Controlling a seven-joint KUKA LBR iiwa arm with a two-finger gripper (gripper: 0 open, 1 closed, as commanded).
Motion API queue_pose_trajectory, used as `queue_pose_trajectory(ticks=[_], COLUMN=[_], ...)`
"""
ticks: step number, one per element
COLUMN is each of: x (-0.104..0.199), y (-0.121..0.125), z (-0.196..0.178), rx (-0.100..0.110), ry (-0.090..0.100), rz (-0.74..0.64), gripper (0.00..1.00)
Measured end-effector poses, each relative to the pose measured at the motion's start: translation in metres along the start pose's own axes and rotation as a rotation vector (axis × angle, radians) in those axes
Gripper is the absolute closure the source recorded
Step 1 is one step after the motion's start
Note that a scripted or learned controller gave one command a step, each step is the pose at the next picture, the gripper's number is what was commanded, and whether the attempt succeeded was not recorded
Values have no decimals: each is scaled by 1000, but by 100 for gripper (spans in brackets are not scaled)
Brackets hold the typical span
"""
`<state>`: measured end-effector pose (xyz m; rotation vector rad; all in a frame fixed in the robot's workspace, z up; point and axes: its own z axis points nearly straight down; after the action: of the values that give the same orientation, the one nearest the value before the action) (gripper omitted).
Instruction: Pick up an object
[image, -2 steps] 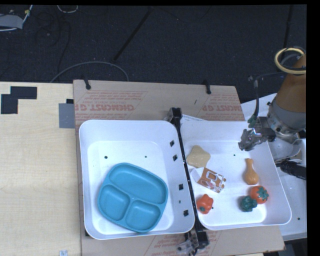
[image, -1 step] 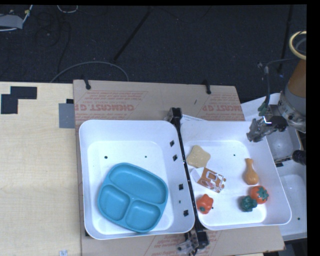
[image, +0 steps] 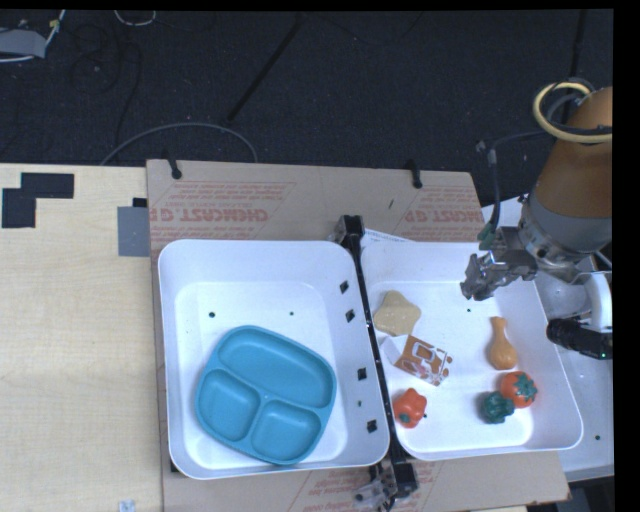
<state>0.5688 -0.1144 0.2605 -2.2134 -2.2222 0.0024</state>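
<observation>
The dark 2-finger gripper (image: 480, 280) hovered above the right white bin (image: 560, 440), its grip state impossible to tell. Nothing looked lifted: the orange pear-shaped toy (image: 501, 345) lay just below it, so picking remained undone.

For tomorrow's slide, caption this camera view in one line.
End effector above the right bin of toy foods; blue divided plate in the left bin.

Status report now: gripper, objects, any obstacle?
Gripper above right bin, nothing visibly held. Orange gourd nearest, lying free. Nothing visibly blocking it.
</observation>
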Motion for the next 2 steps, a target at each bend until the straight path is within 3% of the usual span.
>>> queue_pose_trajectory(ticks=[2], x=[107], y=[-29], z=[8], rx=[1], ry=[0], rz=[0], gripper=[100])
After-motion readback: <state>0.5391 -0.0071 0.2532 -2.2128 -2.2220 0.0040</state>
